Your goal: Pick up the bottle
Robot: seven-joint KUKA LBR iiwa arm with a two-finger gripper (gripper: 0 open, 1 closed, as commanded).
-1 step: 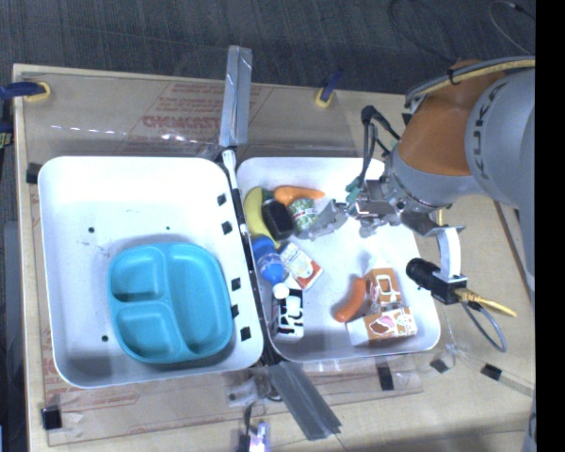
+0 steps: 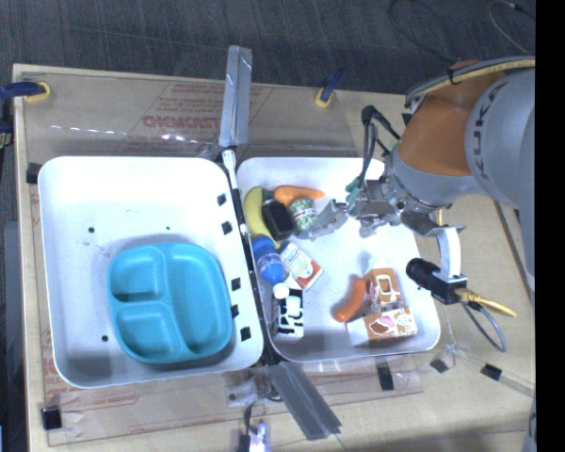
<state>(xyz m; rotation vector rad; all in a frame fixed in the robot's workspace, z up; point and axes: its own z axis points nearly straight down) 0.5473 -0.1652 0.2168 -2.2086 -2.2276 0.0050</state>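
Note:
A small white bottle [image 2: 287, 311] with a black label lies in the right bin [image 2: 410, 342], near its front left corner. Just behind it, along the bin's left wall, lies a blue-capped clear bottle [image 2: 267, 261]. My gripper [image 2: 347, 218] hangs over the back middle of the right bin, up and to the right of both bottles. Its fingers stand apart with nothing between them. One fingertip [image 2: 326, 217] is close to a green can [image 2: 303, 215].
The right bin also holds a banana [image 2: 253, 211], a carrot [image 2: 298, 195], a black object [image 2: 277, 219], a small packet [image 2: 304, 269], a hot dog [image 2: 350, 299] and a printed carton [image 2: 388, 307]. A blue divided tray [image 2: 169, 299] lies in the left bin [image 2: 75, 196].

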